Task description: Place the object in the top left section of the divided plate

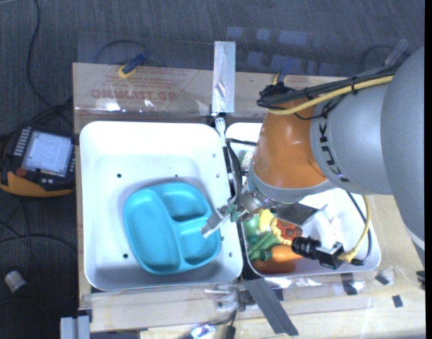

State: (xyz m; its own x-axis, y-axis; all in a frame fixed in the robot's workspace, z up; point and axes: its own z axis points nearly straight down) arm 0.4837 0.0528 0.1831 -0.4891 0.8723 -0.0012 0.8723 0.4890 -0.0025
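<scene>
Gripper hangs at the plate rim; jaw state cannot be told (wrist blocks it). Risk: toys apparently unpicked, so nothing gets placed.

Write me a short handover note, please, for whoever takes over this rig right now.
Gripper: low over the wall between the two bins, at the right edge of the blue divided plate; I cannot tell whether it holds anything.
Plate: in the left bin, tilted, all sections bare as far as they show.
Objects: a pile of toy food, green, yellow and orange, lies in the right bin, partly under the arm.
Done: nothing placed in the plate yet.
Left: get one object into the plate's top left section.
</scene>
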